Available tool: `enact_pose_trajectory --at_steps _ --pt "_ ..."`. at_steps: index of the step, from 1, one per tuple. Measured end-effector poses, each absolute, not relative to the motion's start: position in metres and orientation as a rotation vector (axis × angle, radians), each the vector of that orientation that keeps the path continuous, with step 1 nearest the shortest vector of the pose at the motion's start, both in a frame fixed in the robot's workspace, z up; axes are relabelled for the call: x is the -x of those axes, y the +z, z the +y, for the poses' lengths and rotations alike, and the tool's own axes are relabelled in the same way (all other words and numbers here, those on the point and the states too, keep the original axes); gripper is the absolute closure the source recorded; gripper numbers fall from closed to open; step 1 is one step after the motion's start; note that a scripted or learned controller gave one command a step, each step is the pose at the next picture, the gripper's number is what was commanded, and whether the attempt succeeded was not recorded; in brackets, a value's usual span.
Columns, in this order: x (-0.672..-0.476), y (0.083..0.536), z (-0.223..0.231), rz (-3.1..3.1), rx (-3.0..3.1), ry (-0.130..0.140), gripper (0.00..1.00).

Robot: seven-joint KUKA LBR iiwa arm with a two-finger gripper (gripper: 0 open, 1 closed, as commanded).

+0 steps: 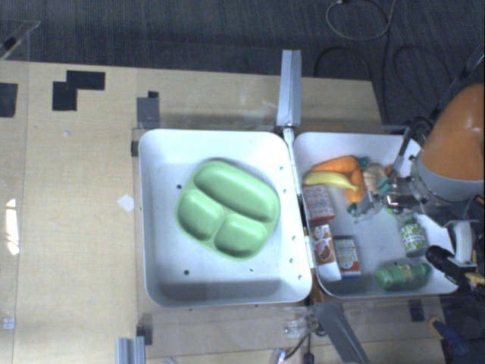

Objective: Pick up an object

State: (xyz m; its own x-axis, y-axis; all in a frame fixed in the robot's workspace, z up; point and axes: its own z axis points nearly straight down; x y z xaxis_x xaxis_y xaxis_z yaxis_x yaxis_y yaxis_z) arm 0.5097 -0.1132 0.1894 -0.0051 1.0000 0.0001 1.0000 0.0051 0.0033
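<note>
Bench (68,203) was pale wood, with black tape marks (76,88) at its far left corner and dark carpet (189,10) behind it, cables (364,14) looping on the carpet at upper right. Left bin (159,271) sat on the bench holding a green three-compartment plate (229,208), roughly centred and slightly tilted. A metal bracket (289,89) stood at the back, where the two bins met.

Right bin (371,237) held the clutter. Along its left wall: small printed cartons (319,202), another below (324,247), and one just beside that (347,255). Near the back: yellow banana (330,179) touching an orange carrot (339,164) above it. A second orange piece (355,196) was partly covered; could not tell what it was. A pale lumpy item (373,177) beside it was too blurred to identify. Gripper (377,200) was low over the bin's middle, near the carrot and banana; finger state could not be made out, and nothing was visibly between the fingers. Further right: small green-labelled bottle (413,236) standing, and a green bottle (402,275) lying at the front. Arm's orange band (458,131) was cut off by the frame edge, hiding the bin's right wall.
</note>
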Motion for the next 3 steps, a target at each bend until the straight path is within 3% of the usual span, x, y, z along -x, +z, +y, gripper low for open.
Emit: enact_pose_trajectory --at_steps 1,2,3 --pt "-0.595 0.119 -0.108 2.224 -2.216 0.005 0.00" --pt "-0.597 0.131 -0.107 2.222 -2.212 0.013 1.00" --pt "-0.670 0.240 -0.066 2.202 -2.232 0.008 1.00"
